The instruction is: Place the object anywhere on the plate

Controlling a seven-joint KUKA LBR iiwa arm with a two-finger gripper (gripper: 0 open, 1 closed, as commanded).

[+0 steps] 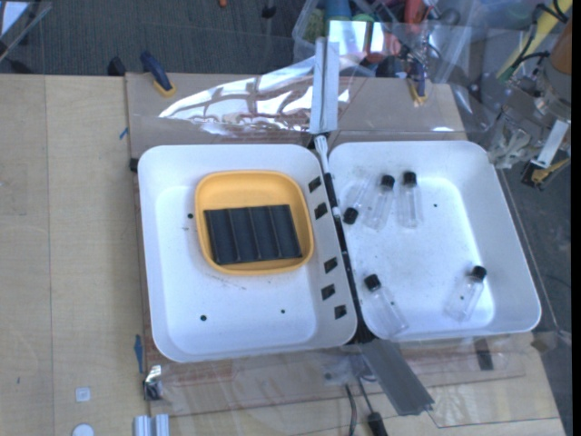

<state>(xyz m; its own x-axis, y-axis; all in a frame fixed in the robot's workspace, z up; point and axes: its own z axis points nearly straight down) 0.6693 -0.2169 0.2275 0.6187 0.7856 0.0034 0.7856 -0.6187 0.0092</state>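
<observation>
Right bin (508, 243): four clear vials with black caps — nearest plate at (379, 196). Yellow plate (211, 193) in left bin (172, 316), carrying dark ribbed insert (252, 234). Vials likely light, rigid, slippery, roll-prone — grasp mid-body, across axis. Gripper state cannot be told.

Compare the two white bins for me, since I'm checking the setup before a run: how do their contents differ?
The left bin holds one yellow plate with a dark ribbed insert; the right bin holds several small clear vials with black caps. The plate sits near the left bin's middle; the vials lie scattered, two near the top, one lower left, one lower right. Both bins are shallow, white and rounded.
</observation>
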